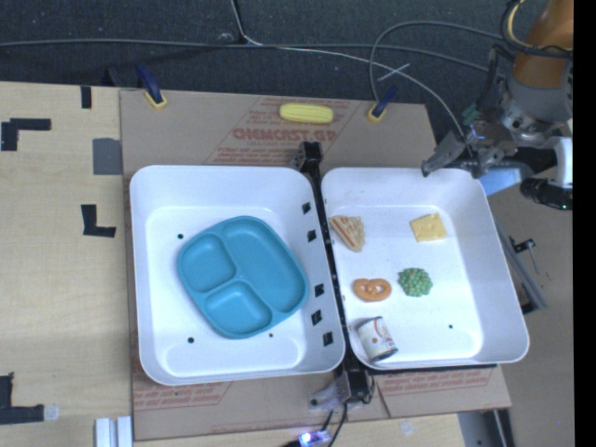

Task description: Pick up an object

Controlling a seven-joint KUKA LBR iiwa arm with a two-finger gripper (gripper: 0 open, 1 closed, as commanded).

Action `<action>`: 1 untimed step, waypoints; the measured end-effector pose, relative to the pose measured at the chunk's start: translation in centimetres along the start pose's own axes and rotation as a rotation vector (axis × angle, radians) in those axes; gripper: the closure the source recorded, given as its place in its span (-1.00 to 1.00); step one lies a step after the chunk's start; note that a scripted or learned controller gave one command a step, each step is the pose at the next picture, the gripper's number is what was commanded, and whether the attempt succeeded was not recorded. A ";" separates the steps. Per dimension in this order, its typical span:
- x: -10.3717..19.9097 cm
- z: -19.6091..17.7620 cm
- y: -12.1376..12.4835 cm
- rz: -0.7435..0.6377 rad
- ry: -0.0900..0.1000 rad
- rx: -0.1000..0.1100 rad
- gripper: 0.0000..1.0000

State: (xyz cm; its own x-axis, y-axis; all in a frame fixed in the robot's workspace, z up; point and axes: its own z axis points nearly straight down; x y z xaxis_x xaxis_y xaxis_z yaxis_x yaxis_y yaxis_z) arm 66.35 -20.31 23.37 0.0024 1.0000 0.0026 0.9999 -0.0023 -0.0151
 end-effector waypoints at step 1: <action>0.1 -1.0 0.2 -0.004 -0.003 -0.014 -1.00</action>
State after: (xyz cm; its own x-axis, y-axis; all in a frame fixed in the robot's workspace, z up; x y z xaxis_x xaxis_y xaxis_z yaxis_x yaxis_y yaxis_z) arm 66.60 -20.24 24.38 -0.0013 1.0000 -0.0006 1.0000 0.0013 -0.0012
